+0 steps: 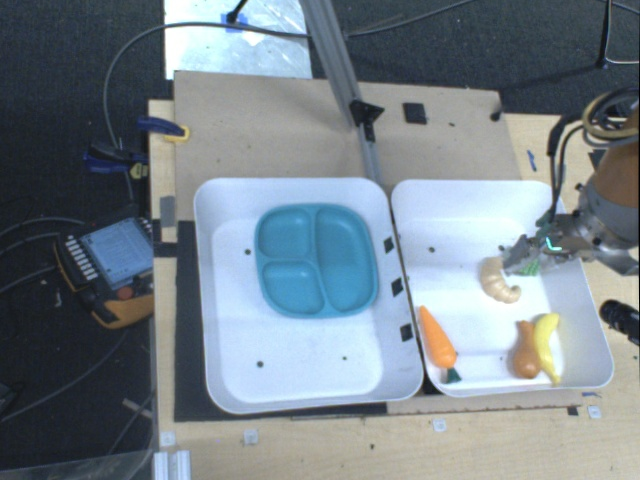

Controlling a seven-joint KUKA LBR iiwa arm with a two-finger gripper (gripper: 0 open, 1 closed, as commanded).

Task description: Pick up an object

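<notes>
A KUKA arm [612, 198], grey with an orange band above the wrist, reaches in from the right over the right-hand white bin [455, 208], its gripper [522, 255] low above the bin floor just beside a pale, cream-coloured toy croissant [497, 278]. The croissant is small and curled, a plump crescent with a rounded upper end and a tail hooking toward the lower right; it lies on the bin floor right of centre, at or just under the gripper's tip, though contact cannot be made out. How wide the gripper stands cannot be told from this angle, as dark wrist hardware and a small green light blur the tip. Toward the near right corner of the same bin lie a yellow toy banana [547, 343] and, touching its left side, an orange-brown pear-shaped toy [526, 352]. A toy carrot [437, 338], orange with a dark green stub, lies on a slant against the bin's left wall, tip pointing up and away from the camera. The left-hand white bin [225, 368] carries a blue divided plate [317, 260] with three compartments, set in its far half. Both bins rest on a brown bench board [270, 118], with cables and a blue handheld device [110, 258] on the dark floor to the left.
</notes>
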